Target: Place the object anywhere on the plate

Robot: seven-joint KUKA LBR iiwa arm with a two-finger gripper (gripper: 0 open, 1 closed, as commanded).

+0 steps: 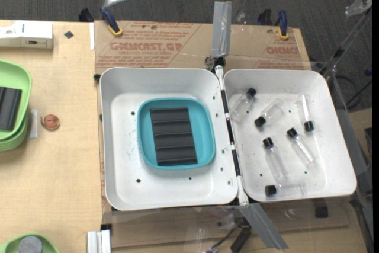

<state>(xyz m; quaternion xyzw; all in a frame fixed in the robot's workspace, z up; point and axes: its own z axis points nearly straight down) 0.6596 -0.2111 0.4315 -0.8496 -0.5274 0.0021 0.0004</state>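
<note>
A teal square plate (pixel 144 127) sits in the middle of the left white bin (pixel 118 183). A black ridged block (pixel 173 135) lies on the plate. In the right white bin (pixel 334 172) lie several clear vials with black caps, scattered flat. One vial (pixel 301 146) is near the bin's centre, another (pixel 242 102) is close to the divider, and a third (pixel 285 188) rests by the front wall.
A green tray (pixel 13 112) holding a dark item juts in at the left edge. A small reddish disc (pixel 51 121) lies on the wooden bench beside it. A white box (pixel 26 35) and clamped cardboard (pixel 154 44) lie behind the bins.
</note>
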